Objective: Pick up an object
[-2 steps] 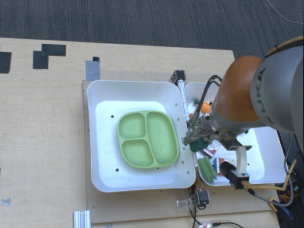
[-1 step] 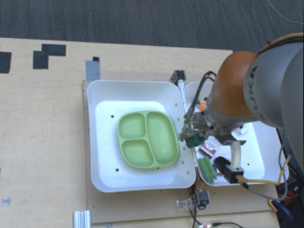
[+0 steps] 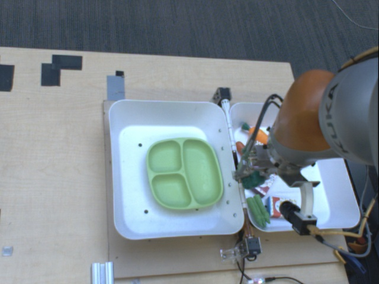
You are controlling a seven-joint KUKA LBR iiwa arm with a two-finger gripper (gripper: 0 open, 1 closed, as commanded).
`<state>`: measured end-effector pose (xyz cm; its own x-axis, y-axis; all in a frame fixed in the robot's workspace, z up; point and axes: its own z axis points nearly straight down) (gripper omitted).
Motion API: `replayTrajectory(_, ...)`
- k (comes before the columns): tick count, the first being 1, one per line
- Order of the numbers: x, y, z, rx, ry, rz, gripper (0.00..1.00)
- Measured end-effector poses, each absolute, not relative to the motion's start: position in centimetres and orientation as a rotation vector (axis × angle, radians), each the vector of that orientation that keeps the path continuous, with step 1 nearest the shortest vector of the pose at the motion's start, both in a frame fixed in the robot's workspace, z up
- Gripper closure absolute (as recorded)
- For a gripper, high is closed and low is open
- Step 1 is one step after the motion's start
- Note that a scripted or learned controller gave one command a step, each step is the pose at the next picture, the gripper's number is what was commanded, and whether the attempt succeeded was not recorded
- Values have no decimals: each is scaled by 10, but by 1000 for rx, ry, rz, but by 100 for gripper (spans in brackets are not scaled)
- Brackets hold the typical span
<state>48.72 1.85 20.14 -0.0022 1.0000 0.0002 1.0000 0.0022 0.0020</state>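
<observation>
Wooden bench (image 3: 53,158) bears two bins (image 3: 118,158) (white).

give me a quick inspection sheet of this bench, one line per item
surface: light wooden bench bearing two white bins, left bin and right bin
job's things: green pod-shaped item, orange item and small packets in the right bin, partly hidden by the arm
clutter: green divided plate lying in the left bin
grippers: gripper low at the right bin's left edge; jaws hidden
cables: black cable looping over the wrist; wires at the bench's front edge
surroundings: dark grey carpet
</observation>
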Motion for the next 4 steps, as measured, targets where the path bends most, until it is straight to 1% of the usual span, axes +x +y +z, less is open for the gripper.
replayTrajectory(1, 488, 20, 199, 2218, 2224, 2, 100)
replayTrajectory(2, 487, 32, 209, 2215, 2227, 4, 100)
replayTrajectory(3, 487, 16, 184, 2219, 2223, 2, 100)
replayTrajectory(4, 530, 29, 193, 2215, 2226, 4, 100)
